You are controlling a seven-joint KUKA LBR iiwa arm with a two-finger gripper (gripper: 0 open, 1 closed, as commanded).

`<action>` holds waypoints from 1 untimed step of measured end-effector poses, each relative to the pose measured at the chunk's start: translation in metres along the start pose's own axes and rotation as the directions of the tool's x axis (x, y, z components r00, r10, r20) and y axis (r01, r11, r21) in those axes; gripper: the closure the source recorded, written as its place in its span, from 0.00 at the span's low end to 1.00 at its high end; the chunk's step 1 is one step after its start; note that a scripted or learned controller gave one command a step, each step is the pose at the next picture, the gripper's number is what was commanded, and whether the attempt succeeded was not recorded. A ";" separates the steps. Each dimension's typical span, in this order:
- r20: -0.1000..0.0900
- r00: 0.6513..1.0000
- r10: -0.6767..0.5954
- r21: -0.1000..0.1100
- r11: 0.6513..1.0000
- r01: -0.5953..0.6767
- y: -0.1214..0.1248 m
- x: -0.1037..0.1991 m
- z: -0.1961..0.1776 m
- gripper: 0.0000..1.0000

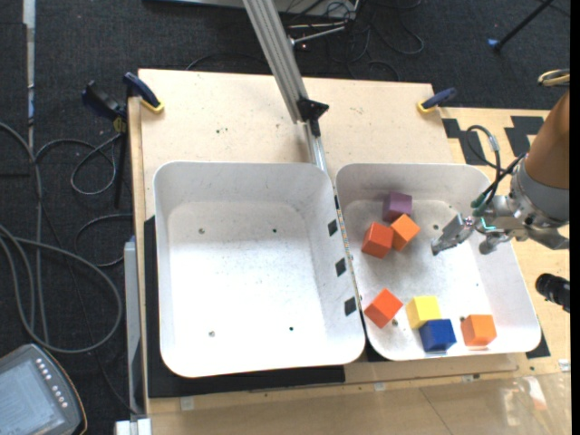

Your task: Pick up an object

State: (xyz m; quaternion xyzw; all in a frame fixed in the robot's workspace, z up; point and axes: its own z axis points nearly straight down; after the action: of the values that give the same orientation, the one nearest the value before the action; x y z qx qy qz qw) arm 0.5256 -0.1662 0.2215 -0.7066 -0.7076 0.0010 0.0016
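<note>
- Where the arm (544,184) enters from the right edge of the camera view, its grey wrist and orange-tinted upper part sit over the right rim of the right bin (507,270).
- The gripper (446,237) extends leftward from the wrist and hangs over the middle of the right bin, its tips pointing toward the cluster of blocks.
- Nothing is visible between the tips. Whether the claw is open or closed cannot be told at this resolution.
- Upper cluster, to the left of the gripper and apart from it: a purple block (397,205) at the top, an orange block (405,230) just below it, and a red-orange block (378,239) touching the orange block on its left.
- Lower row, near the front wall of the right bin: a red-orange cube (383,306) at the left, a yellow block (422,311) beside it, a blue block (438,334) touching the yellow block at its lower right, and an orange cube (478,329) at the right, slightly apart from the blue block.
- All seven blocks rest on the bin floor.
- The left bin (181,243) stands side by side with the right bin, their inner rims touching.
- Both bins sit on a light wooden board (236,116).
- A grey metal rail (276,43) runs diagonally from the top of the view down to the junction of the two bins.
</note>
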 end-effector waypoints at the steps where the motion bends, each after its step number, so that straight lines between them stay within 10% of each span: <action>1: 0.001 1.000 0.002 -0.003 1.000 -0.002 0.001 0.000 -0.002 0.00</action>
State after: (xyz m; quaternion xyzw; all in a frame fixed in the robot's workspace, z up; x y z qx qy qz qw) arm 0.5263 -0.1664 0.2230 -0.7071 -0.7071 0.0002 0.0002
